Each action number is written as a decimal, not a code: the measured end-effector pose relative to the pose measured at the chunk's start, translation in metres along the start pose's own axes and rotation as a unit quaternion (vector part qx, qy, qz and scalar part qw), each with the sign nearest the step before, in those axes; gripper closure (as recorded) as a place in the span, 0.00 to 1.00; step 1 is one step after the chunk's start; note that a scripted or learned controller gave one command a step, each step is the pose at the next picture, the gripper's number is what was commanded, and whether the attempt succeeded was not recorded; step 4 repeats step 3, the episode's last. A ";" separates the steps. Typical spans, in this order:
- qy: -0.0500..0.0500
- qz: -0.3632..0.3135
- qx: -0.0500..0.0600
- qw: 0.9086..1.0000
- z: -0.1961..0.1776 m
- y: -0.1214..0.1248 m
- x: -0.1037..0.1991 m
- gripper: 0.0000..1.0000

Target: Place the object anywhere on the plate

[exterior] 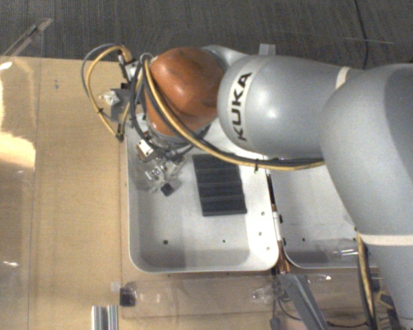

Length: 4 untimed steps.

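Your colours: grey, orange, white, black.
You see a grey metal arm [296, 108] banded orange, a shallow white plastic bin [158, 249], and a black ribbed rectangular plate [219, 184] inside it, all on a tan wooden bench [62, 205].

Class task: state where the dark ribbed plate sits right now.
The dark ribbed plate lies flat in the left white bin, toward its upper right, just right of the gripper.

The wooden bench [62, 205] bears two white bins [193, 253], plus perhaps a small dark clip [127, 295].
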<state>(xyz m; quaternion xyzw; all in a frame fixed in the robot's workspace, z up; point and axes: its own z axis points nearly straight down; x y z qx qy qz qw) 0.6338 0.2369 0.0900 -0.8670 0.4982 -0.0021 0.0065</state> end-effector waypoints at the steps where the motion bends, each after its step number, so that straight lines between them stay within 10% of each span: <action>1: -0.001 -0.177 -0.003 0.984 -0.079 -0.020 0.012 1.00; 2: -0.002 -0.391 -0.004 0.921 -0.093 -0.031 0.018 1.00; 4: -0.004 -0.389 -0.001 0.921 -0.104 -0.032 0.017 1.00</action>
